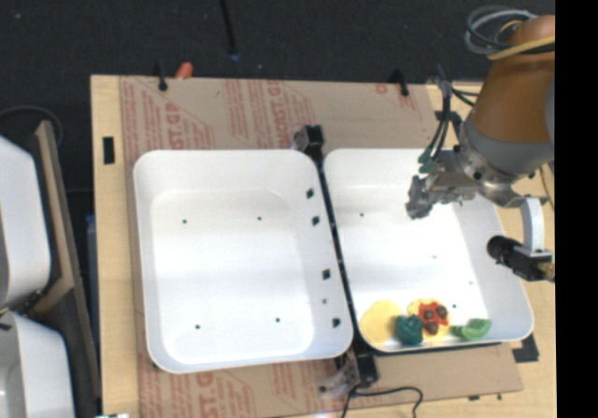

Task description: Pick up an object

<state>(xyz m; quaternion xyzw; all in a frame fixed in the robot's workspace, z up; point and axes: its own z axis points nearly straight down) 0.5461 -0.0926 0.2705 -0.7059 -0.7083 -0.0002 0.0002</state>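
One camera watches me from high above the bench (224, 108), fixed, looking down at a slant rather than straight down, so the bench's far edge lies toward twelve o'clock and its near edge toward six. It stands far enough back to take in both white bins whole: the left bin (154, 220) toward nine o'clock, the right bin (374, 248) toward three, with dark floor beyond the bench at twelve. My arm (509, 117) comes into its field from about two o'clock, its upper part cut by the frame's edge.
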